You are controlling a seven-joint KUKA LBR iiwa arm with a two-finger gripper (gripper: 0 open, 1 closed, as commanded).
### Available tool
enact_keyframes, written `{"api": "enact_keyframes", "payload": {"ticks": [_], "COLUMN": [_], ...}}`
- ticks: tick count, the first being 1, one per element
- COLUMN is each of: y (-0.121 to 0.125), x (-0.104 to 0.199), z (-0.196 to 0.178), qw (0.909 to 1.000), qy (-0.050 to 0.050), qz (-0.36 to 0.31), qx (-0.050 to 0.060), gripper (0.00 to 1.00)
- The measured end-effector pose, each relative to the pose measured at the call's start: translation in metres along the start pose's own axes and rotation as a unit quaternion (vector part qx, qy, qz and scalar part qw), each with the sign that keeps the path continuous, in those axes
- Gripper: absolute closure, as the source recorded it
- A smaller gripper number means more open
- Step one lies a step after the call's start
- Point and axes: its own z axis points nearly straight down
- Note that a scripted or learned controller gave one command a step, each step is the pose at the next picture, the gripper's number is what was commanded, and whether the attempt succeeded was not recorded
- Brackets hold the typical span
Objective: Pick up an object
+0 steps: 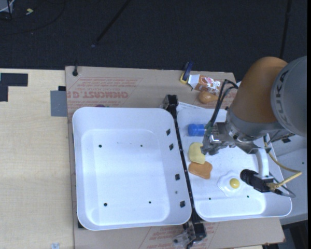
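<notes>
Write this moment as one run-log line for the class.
arm: over right bin | gripper: beside yellow item | nearby: orange block, blue item, fried egg | held: nothing seen

Two white bins: left bin (88, 139), right bin (249, 209). In the right bin, four loose items: one blue block (196, 130), one yellow piece (196, 152), one orange piece (200, 169), one fried egg (231, 184). One arm (264, 97).

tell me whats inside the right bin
In the right bin: a blue block, a pale yellow piece, an orange piece and a toy fried egg. The arm covers the bin's upper right.
</notes>
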Motion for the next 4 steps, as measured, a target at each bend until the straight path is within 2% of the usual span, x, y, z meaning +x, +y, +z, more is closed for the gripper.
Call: {"api": "enact_keyframes", "payload": {"ticks": [1, 2, 3, 4], "y": [0.015, 0.061, 0.055, 0.057], "x": [0.115, 0.125, 0.056, 0.159], "z": [0.007, -0.145, -0.149, -0.153], "qw": [1.0, 1.0, 1.0, 1.0], "qy": [0.002, 0.001, -0.001, 0.001], "qz": [-0.003, 0.001, 0.006, -0.001], "qx": [0.006, -0.002, 0.006, 0.006], "gripper": [1.0, 1.0, 1.0, 1.0]}}
